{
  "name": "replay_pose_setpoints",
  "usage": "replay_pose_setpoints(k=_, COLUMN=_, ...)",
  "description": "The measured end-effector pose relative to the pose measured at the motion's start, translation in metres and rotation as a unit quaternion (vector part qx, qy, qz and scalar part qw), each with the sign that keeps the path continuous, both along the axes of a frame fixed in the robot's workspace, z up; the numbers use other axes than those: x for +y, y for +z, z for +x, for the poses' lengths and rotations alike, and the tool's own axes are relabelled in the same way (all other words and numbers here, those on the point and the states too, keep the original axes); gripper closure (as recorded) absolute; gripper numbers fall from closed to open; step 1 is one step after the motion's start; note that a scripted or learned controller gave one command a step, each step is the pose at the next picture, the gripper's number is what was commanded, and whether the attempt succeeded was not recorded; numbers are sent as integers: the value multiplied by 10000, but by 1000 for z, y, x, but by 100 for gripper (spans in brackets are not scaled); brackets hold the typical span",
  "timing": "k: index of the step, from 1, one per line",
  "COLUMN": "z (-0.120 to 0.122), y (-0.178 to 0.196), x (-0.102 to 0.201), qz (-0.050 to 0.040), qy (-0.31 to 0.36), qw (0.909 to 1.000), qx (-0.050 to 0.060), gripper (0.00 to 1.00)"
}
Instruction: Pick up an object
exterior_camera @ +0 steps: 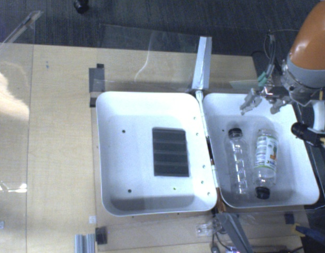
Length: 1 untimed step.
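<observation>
In the right-hand shallow white plastic bin you see two clear plastic bottles lying side by side, lengthwise and just apart. The clear, ribbed, unlabelled bottle lies with its black cap toward the far wall; its body is transparent enough that the bin floor shows through. Beside it, nearer the arm, the clear bottle with a green-and-white printed label lies the other way round, its black cap toward the near wall.

Above the far right corner of this bin hangs the two-finger metal gripper, carried on the grey arm with its orange band. You can make out its two pale fingers spread apart, with nothing between them and touching nothing; both bottles lie well clear of them.

The left-hand shallow white bin, smooth-walled with rounded corners, holds a flat dark rectangular slab with ribbed bands, lying near its centre. Both bins rest on a pale wooden bench.
</observation>
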<state>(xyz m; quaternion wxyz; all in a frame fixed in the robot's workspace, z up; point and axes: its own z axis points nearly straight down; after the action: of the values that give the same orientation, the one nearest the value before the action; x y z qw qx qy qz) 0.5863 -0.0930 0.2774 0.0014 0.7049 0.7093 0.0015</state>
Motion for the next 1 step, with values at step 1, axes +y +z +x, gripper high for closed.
replay_pose_setpoints(k=1, z=23, y=-132, x=-72, qz=0, qy=99, qw=10000, qx=7, gripper=0)
